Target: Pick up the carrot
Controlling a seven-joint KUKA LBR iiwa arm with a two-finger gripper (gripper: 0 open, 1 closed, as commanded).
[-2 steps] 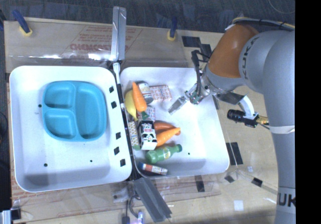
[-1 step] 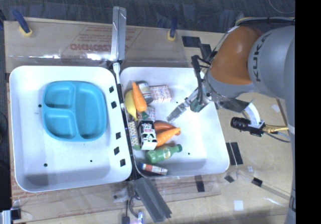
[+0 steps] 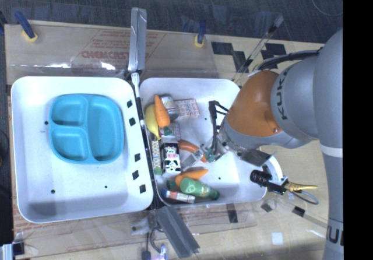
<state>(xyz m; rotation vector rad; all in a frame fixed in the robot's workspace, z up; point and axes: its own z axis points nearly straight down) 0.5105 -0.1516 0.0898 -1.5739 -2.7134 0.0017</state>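
I am seeing the carrot (image 3: pixel 161 111) lying in the right bin (image 3: pixel 230 87) near its left wall, orange, tapered, green-tipped, leaning beside a banana (image 3: pixel 151 121), gripper (image 3: pixel 208 154) reaching low mid-bin, I cannot tell its opening.

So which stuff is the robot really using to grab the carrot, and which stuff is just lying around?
For the job:
carrot, in the right bin
gripper, low in that bin

Just lying about:
blue tray in the left bin
banana
green bottle
small cow-print carton
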